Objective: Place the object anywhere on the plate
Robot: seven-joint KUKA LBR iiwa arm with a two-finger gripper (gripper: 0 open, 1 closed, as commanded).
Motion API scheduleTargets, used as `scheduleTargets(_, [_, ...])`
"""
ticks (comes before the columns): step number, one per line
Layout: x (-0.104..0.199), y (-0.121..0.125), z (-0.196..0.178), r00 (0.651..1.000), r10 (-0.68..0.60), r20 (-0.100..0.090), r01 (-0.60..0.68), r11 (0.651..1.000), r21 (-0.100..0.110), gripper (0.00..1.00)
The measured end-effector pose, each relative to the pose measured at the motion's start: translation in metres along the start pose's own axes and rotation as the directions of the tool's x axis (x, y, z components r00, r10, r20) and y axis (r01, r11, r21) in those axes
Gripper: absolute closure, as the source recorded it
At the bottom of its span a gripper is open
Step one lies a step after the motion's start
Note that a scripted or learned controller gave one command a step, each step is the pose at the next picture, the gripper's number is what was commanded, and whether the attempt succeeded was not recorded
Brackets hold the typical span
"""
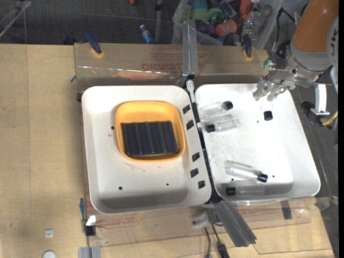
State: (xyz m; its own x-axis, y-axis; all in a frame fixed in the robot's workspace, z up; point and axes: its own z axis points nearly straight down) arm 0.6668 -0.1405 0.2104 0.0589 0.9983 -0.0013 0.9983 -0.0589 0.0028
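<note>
- Two white bins sit side by side on the table (37, 144): the left bin (97, 144) carries an orange plate (124, 112) with a dark ribbed slab (149, 138) lying on it, and the right bin (290, 144) holds the loose pieces.
- Several small clear vials with black caps lie in the right bin: one near the upper middle (215, 108), one just below it by the divider (221, 125), and one toward the front (246, 172). A tiny dark piece (267, 115) lies apart, just under the arm's reach.
- Which of these is meant as the object, I cannot say for certain; the tiny dark piece is closest to the gripper (270, 92).
- That gripper hovers over the far right part of the right bin, and nothing shows between its fingers; whether they are spread or pressed together is too small and blurred to tell.
- In my judgement the step in hand is the pick, with the carry to the plate not yet begun.
- To do it well, the gripper should come straight down over the chosen piece with the fingers crossing its narrow width, since a round, smooth vial may roll or squirt out if pinched off-centre.
- The vials look transparent, light and slippery, hard to read against the white floor.
- The carry must clear the raised divider (194, 138) between the bins, and the release should land on the plate's ribbed centre or its orange rim area.
</note>
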Motion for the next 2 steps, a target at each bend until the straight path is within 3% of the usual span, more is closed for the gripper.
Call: scheduleTargets(2, [-0.008,0.001,-0.052,0.995,-0.102,0.001,0.102,0.995,-0.001,1.00])
